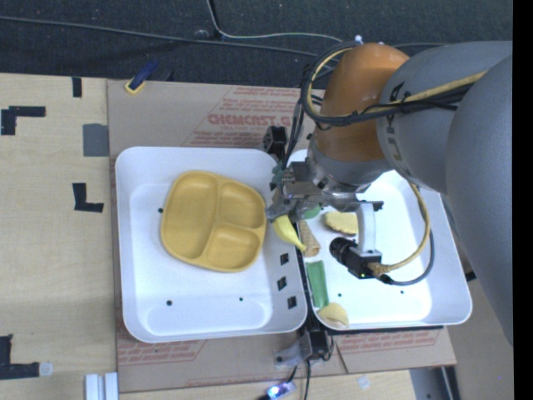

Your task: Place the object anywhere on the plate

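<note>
Where jaws meet: banana [289,231].

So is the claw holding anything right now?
Gripper: it sits right at a banana between the two bins; a grip cannot be told.

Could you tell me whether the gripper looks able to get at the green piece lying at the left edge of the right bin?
Probably yes: the green piece lies uncovered just below the gripper, with nothing on top of it.
</note>
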Available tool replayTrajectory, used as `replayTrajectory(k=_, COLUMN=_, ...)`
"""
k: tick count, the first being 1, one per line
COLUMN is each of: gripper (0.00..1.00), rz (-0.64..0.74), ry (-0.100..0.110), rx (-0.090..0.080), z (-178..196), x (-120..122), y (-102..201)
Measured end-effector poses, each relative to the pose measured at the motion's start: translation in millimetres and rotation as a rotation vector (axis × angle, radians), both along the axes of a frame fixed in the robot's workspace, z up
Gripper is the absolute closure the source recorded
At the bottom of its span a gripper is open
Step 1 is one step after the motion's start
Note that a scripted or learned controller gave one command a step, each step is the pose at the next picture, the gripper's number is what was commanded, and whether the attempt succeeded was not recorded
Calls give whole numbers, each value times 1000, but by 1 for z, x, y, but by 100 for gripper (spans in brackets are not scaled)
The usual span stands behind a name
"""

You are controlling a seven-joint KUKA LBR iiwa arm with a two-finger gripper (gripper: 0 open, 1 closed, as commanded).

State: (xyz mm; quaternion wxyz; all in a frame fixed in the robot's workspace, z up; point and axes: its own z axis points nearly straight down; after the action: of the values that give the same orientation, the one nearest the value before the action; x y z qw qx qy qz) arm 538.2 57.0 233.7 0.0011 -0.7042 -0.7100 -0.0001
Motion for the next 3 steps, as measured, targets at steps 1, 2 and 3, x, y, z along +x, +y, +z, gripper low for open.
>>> replayTrajectory(k=1, gripper=100, rz=0, ry=1, rx=-1, z=-1, x=-2, y=58)
replayTrajectory(k=2, gripper=100, rz=-6, ry=2, rx=-4, z=-18, x=11, y=64)
replayTrajectory(k=3, gripper=100, rz=-6, ry=2, rx=-3, z=-17, x=6, y=79)
